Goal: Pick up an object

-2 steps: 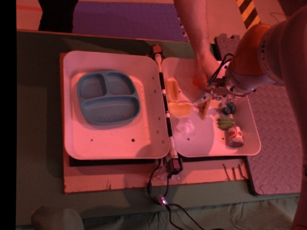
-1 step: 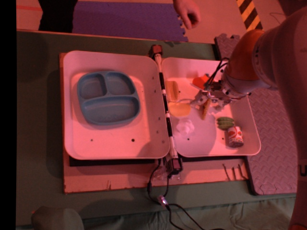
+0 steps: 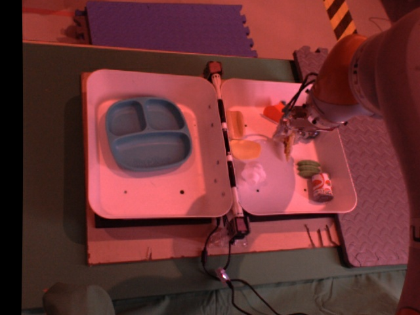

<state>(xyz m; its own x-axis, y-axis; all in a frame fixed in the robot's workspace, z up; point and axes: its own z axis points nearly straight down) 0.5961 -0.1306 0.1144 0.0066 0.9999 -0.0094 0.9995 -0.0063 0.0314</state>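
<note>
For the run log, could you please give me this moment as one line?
gripper: low in right bin | grasp: unclear | nearby: yellow item, green item, can | left bin: blue divided plate

Left bin (image 3: 197, 202): blue divided plate (image 3: 148, 134) fills upper middle; front strip and right margin open. Right bin (image 3: 344, 199): arm (image 3: 367, 77) overhangs upper right corner. Yellow pieces (image 3: 244, 143) and white crumpled item (image 3: 254, 173) crowd left side by divider. Green item (image 3: 306, 167) touching small can (image 3: 321, 186) block lower right. Bare floor between these clusters, bin centre to front edge.
</note>
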